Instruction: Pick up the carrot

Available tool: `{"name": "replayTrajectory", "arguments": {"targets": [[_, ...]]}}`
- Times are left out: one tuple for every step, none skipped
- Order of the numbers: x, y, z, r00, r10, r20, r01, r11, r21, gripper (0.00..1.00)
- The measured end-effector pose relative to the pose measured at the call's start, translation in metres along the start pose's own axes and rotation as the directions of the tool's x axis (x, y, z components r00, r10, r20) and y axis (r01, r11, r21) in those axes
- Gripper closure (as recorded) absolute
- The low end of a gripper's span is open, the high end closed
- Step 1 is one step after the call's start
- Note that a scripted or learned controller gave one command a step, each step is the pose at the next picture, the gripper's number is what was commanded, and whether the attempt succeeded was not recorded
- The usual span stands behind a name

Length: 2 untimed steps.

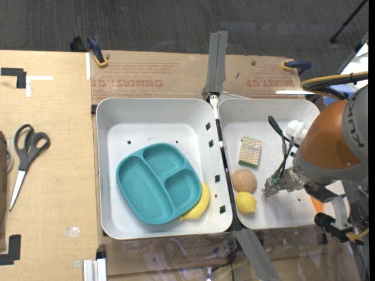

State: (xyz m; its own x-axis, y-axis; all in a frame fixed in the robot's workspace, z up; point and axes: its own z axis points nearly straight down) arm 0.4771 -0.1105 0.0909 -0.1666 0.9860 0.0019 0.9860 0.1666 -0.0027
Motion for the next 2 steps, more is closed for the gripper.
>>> {"name": "replayTrajectory", "arguments": {"targets": [[0.09, 0.031, -0.1, 0.991, 0.137, 0.003, -0.137, 0.991, -0.001, 1.0], [0.16, 0.027, -0.1, 0.999, -0.032, 0.003, 0.032, 0.999, 0.0, 1.0]]}}
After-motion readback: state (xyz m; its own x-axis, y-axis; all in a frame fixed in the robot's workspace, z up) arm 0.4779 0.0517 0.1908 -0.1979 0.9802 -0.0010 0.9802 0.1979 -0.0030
